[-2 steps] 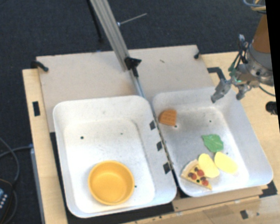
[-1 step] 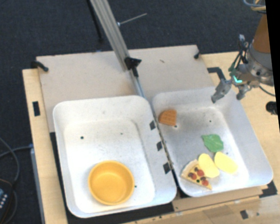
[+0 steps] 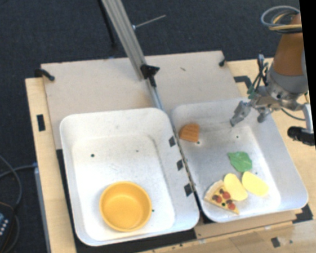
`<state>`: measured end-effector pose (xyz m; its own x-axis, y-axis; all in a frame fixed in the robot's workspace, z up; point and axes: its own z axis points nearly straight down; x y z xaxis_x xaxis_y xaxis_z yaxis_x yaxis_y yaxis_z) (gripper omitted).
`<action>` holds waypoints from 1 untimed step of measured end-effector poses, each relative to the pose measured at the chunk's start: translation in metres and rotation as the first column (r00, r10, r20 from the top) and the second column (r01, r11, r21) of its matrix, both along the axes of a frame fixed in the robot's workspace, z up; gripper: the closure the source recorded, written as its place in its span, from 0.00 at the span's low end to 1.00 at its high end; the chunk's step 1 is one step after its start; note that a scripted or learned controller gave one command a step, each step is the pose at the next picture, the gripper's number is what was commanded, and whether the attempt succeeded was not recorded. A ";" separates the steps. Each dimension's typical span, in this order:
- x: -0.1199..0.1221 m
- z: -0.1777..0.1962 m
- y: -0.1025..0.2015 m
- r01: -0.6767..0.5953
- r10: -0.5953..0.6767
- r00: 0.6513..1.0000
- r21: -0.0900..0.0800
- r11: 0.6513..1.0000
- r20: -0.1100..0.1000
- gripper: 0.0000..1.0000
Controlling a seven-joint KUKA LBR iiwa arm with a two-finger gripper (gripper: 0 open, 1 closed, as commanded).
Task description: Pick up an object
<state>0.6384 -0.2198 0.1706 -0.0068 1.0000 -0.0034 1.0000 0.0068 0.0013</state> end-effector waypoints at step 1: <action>0.000 -0.042 0.000 -0.001 0.001 1.000 0.001 1.000 -0.003 0.00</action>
<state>0.6382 -0.2194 0.1288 -0.0073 1.0000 -0.0026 1.0000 0.0073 -0.0022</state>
